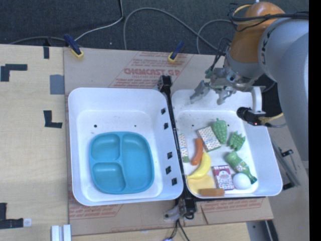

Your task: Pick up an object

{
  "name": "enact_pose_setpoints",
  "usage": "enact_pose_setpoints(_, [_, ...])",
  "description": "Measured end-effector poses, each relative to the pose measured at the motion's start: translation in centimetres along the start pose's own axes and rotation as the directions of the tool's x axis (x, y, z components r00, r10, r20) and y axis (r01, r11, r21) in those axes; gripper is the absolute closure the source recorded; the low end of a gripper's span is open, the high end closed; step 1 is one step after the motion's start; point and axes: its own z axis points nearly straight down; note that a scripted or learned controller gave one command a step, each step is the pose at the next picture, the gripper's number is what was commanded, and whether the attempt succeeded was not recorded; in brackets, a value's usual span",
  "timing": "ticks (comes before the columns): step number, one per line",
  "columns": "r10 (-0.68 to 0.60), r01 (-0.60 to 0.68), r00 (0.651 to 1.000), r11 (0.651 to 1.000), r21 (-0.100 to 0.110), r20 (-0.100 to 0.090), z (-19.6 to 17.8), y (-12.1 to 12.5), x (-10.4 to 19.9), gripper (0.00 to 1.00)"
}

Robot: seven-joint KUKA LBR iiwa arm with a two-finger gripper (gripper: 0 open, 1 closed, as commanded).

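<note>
1. The claw (210, 92) hangs over the far rim of the right bin (271, 185), at about 12 o'clock of that bin's contents. Its fingers are spread apart, released, with nothing between them and nothing touching them.
2. The candidate objects lie in the right bin, all toward 6 o'clock from the claw. Nearest are the patterned packet (208, 137) and the green ridged item (219, 130), side by side.
3. Further toward 6 o'clock: the orange carrot-like piece (198, 150), its long axis running roughly 12 to 6, resting against the banana (199, 168), which lies along the 1-to-7 line.
4. Near the bin's 5 o'clock corner sit a red card box (222, 177) and a white egg (241, 181), close together.
5. The left bin (80, 104) holds a blue divided tray (122, 162), well apart from the claw, toward 8 o'clock.
6. Judgement: no grasp is yet made; the coming move calls for a descent toward 6 o'clock.
</note>
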Motion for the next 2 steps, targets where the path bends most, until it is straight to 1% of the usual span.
enact_pose_setpoints(1, [0.0, 0.0, 1.0, 1.0, -0.006, 0.001, 10.1, -3.7, 0.0, 0.0])
enact_pose_setpoints(2, [0.001, -0.001, 1.0, 1.0, -0.007, 0.002, 10.1, -9.7, -0.2, 0.0])
